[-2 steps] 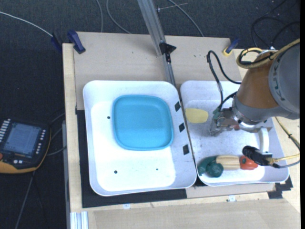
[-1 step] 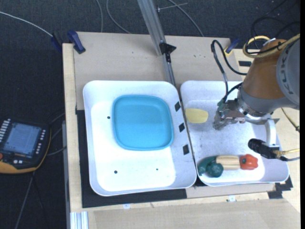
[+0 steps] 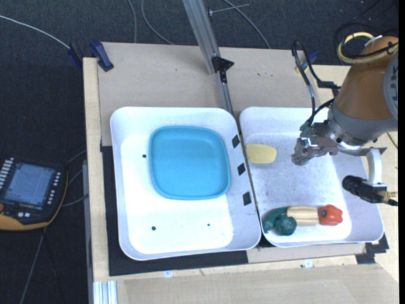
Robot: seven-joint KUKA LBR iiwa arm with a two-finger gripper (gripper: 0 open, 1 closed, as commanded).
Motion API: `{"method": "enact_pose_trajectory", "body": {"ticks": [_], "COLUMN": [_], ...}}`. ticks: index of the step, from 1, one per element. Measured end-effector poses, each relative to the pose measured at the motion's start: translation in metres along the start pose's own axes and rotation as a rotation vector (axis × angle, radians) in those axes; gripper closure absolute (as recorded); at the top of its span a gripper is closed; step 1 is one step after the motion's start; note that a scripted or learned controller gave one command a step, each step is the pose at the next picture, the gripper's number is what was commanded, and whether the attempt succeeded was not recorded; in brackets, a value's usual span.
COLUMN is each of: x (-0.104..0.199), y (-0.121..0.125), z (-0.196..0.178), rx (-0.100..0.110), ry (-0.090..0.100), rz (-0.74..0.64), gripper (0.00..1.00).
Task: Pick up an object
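A pale wooden bench (image 3: pixel 164 75) on dark carpet bears two shallow white bins. Along the right bin's (image 3: pixel 361 233) near wall lie a dark green lumpy toy (image 3: pixel 280 223), a tan cylinder (image 3: pixel 304 216) and a red toy (image 3: pixel 330 215). Farther back, beside its left wall, lies a flat yellow oval piece (image 3: pixel 261 153). The gripper (image 3: pixel 308 152) hangs right of that piece, holding nothing; whether its jaws are apart I cannot tell. A blue square plastic plate (image 3: pixel 190 162) fills the left bin (image 3: pixel 126 170).

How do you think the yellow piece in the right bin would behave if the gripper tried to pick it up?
The yellow piece looks flat and low, so fingers may slide over it. Its rounded, smooth outline suggests it could slip sideways. It lies near the bin wall, which may crowd the gripper.
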State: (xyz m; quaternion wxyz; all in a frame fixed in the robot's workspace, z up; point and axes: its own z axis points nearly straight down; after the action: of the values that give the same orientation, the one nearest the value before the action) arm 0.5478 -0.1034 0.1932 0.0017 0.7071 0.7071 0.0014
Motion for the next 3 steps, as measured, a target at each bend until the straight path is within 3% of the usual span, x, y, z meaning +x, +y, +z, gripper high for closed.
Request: {"method": "enact_pose_trajectory", "body": {"ticks": [1, 3], "x": [0.0, 0.107], "y": [0.001, -0.004], "z": [-0.053, -0.064], "rx": [-0.001, 0.004], "ry": [0.0, 0.002], "rz": [-0.001, -0.005], "gripper": [1.0, 1.0]}}
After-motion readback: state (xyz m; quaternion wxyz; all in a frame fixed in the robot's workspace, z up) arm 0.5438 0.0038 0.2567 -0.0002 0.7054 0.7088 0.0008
